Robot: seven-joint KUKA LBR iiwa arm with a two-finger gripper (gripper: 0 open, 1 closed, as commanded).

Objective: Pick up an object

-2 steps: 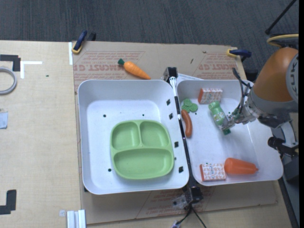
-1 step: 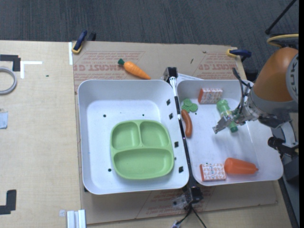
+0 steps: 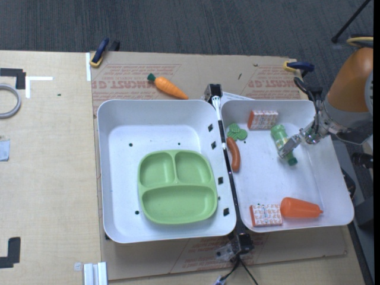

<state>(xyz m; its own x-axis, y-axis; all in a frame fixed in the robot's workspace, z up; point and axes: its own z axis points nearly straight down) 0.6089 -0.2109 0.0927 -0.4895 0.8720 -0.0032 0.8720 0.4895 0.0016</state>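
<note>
Green bottle (image 3: 280,137), lying tilted

Light falls evenly from above — bright, soft, no hard glare. The white bins (image 3: 113,177) sit close to washed out, with faint shadows along their inner walls. My arm (image 3: 350,82) at the right looks slightly soft; the far floor (image 3: 190,10) is dim and grainy.

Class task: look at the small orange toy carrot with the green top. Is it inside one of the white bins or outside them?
Outside. The small orange toy carrot lies on the brown cardboard sheet, beyond the far rim of the left white bin.
</note>
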